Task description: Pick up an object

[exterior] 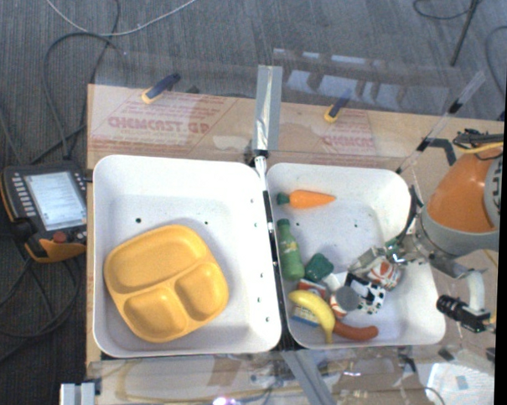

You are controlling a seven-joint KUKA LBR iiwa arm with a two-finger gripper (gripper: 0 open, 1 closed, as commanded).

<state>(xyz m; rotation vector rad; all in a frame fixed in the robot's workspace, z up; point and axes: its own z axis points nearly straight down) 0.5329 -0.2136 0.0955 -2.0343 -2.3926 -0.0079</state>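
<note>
The right bin [368, 181] holds several toys. An orange carrot [311, 199] lies at the far side. A green bottle [288, 249] lies along the left wall, with a dark green block [319, 266] beside it. A yellow banana [314, 309] and a red sausage [354, 332] lie at the near edge. A black-and-white cow toy [372, 296] sits right of them. My gripper [377, 263] hangs low over the right part of this bin, just above the cow toy. From this angle I see nothing clearly held.
The left bin [137, 171] holds a yellow divided plate [166, 282]. A grey divider rail [269, 240] runs between the bins. The arm's orange band [459, 198] overhangs the right bin's right wall. A teach pendant [44, 201] lies left of the bench.
</note>
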